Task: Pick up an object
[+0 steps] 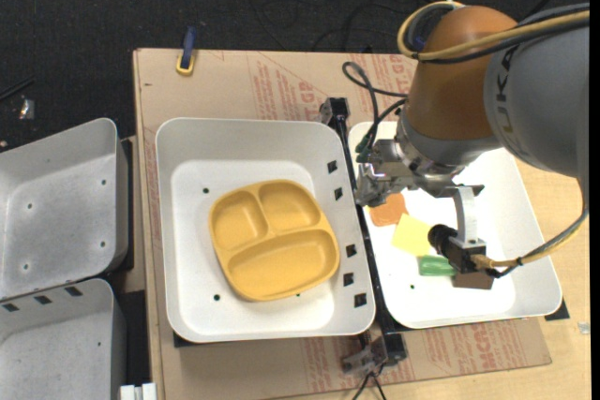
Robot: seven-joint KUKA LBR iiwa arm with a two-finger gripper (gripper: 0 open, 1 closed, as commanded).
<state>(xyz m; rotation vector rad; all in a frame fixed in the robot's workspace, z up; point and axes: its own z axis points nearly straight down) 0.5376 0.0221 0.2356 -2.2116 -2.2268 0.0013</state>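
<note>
The arm comes in from the right and hangs over the right bin point(525, 295). My gripper point(380, 187) sits low at that bin's left side, just above an orange piece point(386, 211). A yellow square piece point(411, 236) lies beside the orange one, toward the front. A small green piece point(434, 267) lies further front in the same bin. The wrist hides the fingertips. Nothing is seen held.
The left bin point(187, 164) holds a yellow divided plate point(274, 239). A divider with black clips point(354, 229) runs between the bins. White trays point(56, 201) lie off the bench at the left. A blue-and-yellow tool point(187, 51) rests at the bench's far left corner.
</note>
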